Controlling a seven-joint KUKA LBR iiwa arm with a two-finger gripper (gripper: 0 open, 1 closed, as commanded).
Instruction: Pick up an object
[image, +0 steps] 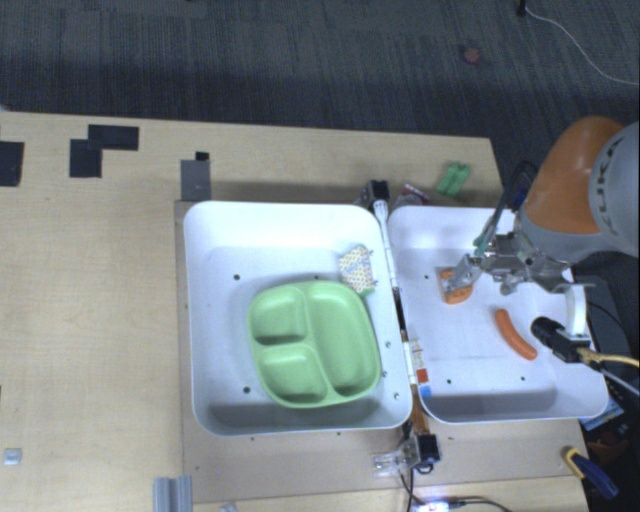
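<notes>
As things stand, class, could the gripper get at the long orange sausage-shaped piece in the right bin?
Probably yes: the orange sausage-shaped piece lies uncovered on the right bin's floor, just beside the gripper.

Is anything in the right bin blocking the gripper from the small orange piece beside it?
Nothing visible blocks it. The gripper sits right at the small orange piece in the right bin, with no other item between them. The orange sausage lies apart, nearer the bin's front right.

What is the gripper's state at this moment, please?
Gripper: low in the right bin, right by a small orange piece; whether it grips that piece cannot be told.
</notes>
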